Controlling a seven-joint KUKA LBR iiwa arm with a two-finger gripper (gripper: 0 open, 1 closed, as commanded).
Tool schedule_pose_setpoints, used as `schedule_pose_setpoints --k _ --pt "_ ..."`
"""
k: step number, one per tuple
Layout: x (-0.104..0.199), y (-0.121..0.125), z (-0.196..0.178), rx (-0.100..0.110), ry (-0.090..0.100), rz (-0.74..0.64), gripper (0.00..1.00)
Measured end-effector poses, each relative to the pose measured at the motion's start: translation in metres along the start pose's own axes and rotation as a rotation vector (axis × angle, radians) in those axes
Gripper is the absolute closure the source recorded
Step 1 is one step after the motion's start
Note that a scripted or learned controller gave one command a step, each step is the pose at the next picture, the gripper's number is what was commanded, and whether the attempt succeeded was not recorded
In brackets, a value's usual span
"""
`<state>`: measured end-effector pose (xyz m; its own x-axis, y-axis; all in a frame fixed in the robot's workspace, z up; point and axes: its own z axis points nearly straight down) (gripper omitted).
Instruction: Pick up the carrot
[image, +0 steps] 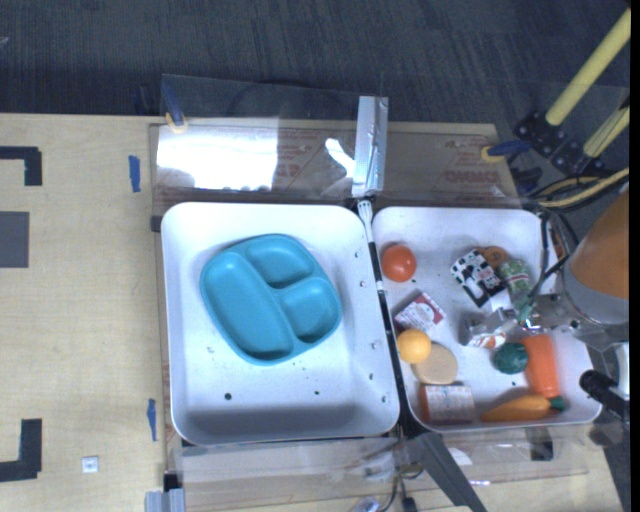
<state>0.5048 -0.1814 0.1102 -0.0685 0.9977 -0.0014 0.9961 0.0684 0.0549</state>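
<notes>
The carrot (520, 407), orange with a small green top at its right end, lies flat along the front wall of the right bin (440, 222). My gripper (497, 325) reaches in from the right and hangs low over the middle of that bin. It is above and slightly left of the carrot, with a dark green round item (511, 357) between the two. The metal parts of the gripper blur into the clutter beneath it. Nothing can be seen held.
An upright orange-red piece (542, 365) stands just above the carrot. The right bin also holds a tomato (399, 262), a lemon (413, 346), a tan disc (437, 366), a can (447, 402), a red-white packet (420, 313) and a black-white item (476, 273). A blue sectioned plate (268, 295) lies in the left bin.
</notes>
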Motion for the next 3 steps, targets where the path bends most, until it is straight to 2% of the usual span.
schedule_pose_setpoints --k 1,2,3 --pt "0.068 0.045 -0.053 0.052 -0.01 0.445 0.0" --pt "0.073 -0.021 -0.026 0.06 -0.011 0.444 0.0" --pt "0.024 0.006 -0.048 0.053 -0.009 0.317 0.0"
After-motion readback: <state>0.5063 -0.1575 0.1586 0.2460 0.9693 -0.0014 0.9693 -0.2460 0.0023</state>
